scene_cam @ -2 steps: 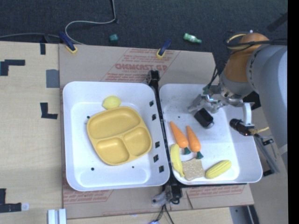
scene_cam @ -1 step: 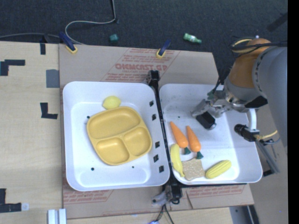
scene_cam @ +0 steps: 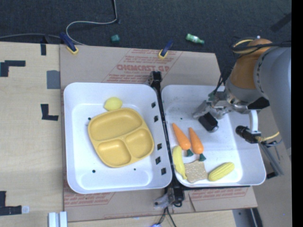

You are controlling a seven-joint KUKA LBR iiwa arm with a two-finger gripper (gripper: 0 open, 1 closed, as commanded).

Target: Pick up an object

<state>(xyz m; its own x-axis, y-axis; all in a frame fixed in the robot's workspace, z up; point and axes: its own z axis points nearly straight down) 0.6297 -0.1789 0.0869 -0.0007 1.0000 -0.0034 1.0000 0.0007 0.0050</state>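
My gripper (scene_cam: 204,109) hangs over the upper middle of the right bin (scene_cam: 246,171), with white bin floor under it. Two orange carrots (scene_cam: 181,136) (scene_cam: 196,141) lie side by side just below and left of it, apart from it. Nearer the front edge lie a yellow banana (scene_cam: 178,161), a tan cracker (scene_cam: 195,171) and a yellow corn cob (scene_cam: 220,171). I see nothing held in the gripper.
The left bin (scene_cam: 78,174) holds a yellow divided plate (scene_cam: 120,137) with a small yellow lemon (scene_cam: 112,103) at its far edge. A black divider (scene_cam: 161,126) runs between the bins. The arm's grey and orange body (scene_cam: 258,74) leans in from the right.
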